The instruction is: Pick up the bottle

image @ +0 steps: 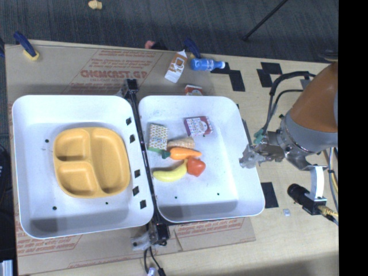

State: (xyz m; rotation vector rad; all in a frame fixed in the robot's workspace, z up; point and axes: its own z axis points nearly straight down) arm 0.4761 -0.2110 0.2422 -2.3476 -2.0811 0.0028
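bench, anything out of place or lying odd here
Yes: the blue bottle lies on its side on the bench beyond the right bin, outside both bins, beside a small carton. A yellow scrap sits on the dark floor beyond the bench.

A robotics lab: a bench (pixel 270 234) covered in cardboard, black tape marks, 2 white bins (pixel 23 171) clamped together, toy food (pixel 178 160), loose cables (pixel 282 85).

Reaching in from the right, grey arm (pixel 313 128) with orange band above the wrist; gripper (pixel 248 157) low at its left end, pointing leftward.
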